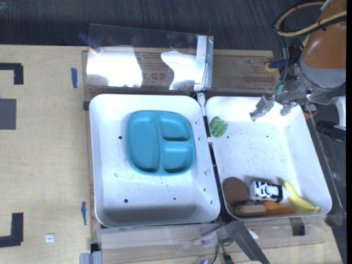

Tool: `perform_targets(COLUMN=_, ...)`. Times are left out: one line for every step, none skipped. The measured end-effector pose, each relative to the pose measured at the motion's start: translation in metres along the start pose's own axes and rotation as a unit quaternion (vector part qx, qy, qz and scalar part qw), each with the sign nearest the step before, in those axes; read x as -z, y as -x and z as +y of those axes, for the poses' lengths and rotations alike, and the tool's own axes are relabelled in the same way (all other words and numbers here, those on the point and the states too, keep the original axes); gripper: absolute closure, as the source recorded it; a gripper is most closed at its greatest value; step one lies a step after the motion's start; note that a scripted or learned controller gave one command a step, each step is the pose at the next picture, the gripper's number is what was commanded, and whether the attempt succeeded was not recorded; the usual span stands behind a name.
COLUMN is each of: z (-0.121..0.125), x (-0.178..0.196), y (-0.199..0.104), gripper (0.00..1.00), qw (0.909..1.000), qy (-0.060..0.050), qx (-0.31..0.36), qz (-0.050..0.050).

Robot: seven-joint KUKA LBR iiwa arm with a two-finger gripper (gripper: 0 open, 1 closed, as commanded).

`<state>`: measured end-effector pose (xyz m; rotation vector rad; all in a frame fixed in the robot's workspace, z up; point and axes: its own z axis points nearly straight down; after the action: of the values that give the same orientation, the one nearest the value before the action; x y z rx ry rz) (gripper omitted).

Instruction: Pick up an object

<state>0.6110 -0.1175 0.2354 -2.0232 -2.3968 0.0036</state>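
The gripper hung over the far right part of the right bin, its two pale fingers spread apart with nothing between them. Above it the arm's wrist, with its orange band, reached in from the right edge, and yellow-and-black cables looped over it at the far side.

Directly beneath the gripper the white floor of the bin was bare apart from dark specks. To its left, near the dividing wall between the bins, lay a small green ridged object, well apart from the fingers. The other things were crowded along the near edge of the right bin: a round brown cookie-like piece, a brown sausage-shaped piece just beside it, a black-and-white patterned item, an orange carrot-like piece, and a yellow banana at the right end of that row. They touched or nearly touched one another.

The left bin held a blue divided plate with three compartments, lying flat near its middle. Beyond the bins stood a clear plastic panel catching bright glare, and pale wooden bench stretched to the left.
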Motion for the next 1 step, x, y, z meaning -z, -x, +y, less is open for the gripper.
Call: perform_targets(z=-0.0448, x=-0.1298, y=0.0142, gripper=0.00, qw=0.9945, qy=-0.002, qx=-0.105, qz=0.000)
